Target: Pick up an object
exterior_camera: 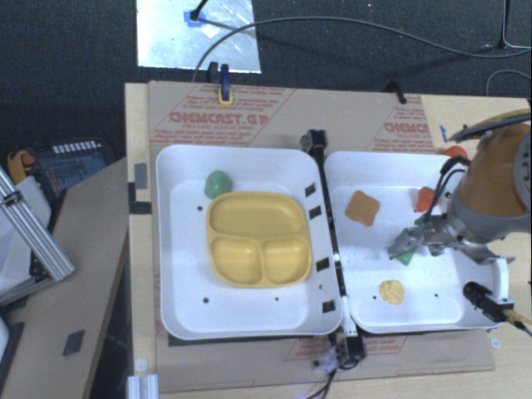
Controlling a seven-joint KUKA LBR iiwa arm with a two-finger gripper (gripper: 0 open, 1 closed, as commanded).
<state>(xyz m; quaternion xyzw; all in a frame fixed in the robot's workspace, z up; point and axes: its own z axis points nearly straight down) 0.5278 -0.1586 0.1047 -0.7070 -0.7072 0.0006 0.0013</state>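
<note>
My gripper reaches in from the right and is down low in the right bin, near its middle. A small green thing shows right at its tip, partly hidden by it. An orange-brown square piece lies to the gripper's upper left. Near the bin's front lies a small yellow lump. A red piece peeks out beside the arm at the back right.
The left bin holds a yellow divided plate and a green ball-like thing behind it. A black divider runs between the two bins. A blue clamp stands at the bench's back edge.
</note>
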